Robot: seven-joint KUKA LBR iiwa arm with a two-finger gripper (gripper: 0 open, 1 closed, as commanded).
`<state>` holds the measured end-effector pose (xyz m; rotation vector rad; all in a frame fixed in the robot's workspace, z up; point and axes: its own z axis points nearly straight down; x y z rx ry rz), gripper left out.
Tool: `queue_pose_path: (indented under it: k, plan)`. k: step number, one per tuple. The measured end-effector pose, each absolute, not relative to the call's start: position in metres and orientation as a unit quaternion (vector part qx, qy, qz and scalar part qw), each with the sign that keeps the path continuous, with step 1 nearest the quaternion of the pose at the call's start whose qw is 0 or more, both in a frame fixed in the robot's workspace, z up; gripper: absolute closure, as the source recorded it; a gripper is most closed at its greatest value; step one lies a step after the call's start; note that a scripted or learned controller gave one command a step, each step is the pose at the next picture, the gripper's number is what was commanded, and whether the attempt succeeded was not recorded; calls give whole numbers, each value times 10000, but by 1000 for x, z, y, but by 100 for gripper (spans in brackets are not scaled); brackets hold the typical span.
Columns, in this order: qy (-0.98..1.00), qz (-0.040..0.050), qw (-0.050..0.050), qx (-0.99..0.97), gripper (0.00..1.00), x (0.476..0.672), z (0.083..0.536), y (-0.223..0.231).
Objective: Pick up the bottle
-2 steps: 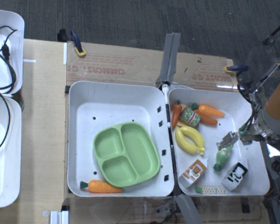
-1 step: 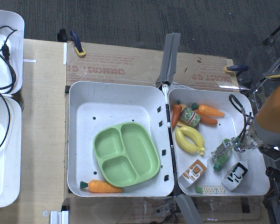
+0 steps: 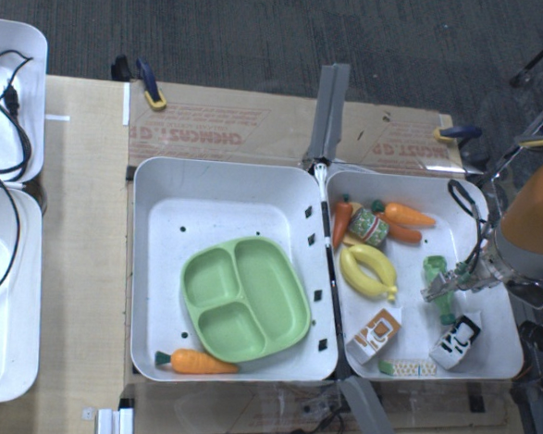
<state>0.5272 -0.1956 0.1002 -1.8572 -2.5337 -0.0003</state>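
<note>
The bottle [image 3: 434, 266] is a small green one lying in the right bin [image 3: 497, 366], near its right side. Its upper end shows above the gripper and another green part [image 3: 445, 315] shows below it. The gripper [image 3: 436, 289] reaches in from the right and sits low, right over the bottle's middle, hiding that part. Behind it, the arm's orange band [image 3: 536, 213] is at the right edge of the view.
Beside the bottle in the right bin lie a banana [image 3: 368, 269], two carrots [image 3: 409, 215], a red and green fruit [image 3: 370, 227], a juice carton [image 3: 375, 333], a black and white toy [image 3: 455, 341] and a pale strip [image 3: 407, 367]. The left bin [image 3: 158, 250] holds a green divided plate [image 3: 244, 299] and a carrot [image 3: 196, 362].
</note>
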Motion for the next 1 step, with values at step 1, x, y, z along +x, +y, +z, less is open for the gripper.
queue_pose_path:
  k: [1]
  plan:
    - [-7213, 7, -2, -6926, 100, 617, 206, -101]
